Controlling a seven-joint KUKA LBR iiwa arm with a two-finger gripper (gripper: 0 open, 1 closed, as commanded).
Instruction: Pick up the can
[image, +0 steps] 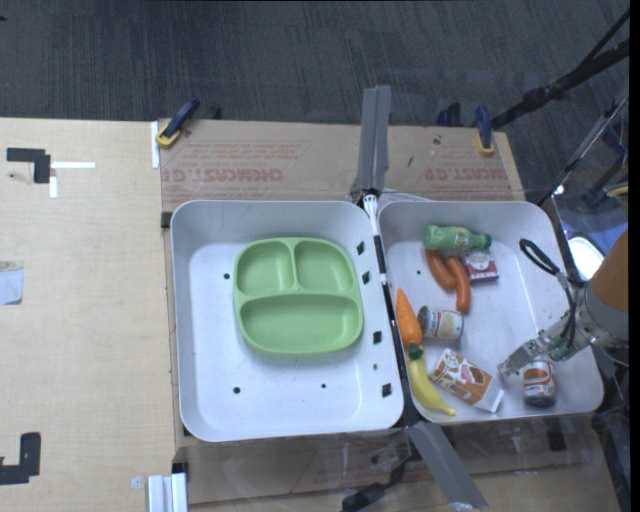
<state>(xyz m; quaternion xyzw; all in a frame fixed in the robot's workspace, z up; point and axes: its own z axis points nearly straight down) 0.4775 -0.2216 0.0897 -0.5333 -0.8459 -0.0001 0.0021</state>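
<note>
With the tool (528, 357) spread open just above and left of the can (538, 384) in the right bin's (575, 400) near right corner, seemingly off-centre, closing could tip the can against the wall.

From here I lose most of the arm (612, 300) past the right edge, and I can't read the labels on either can (539, 383).
</note>
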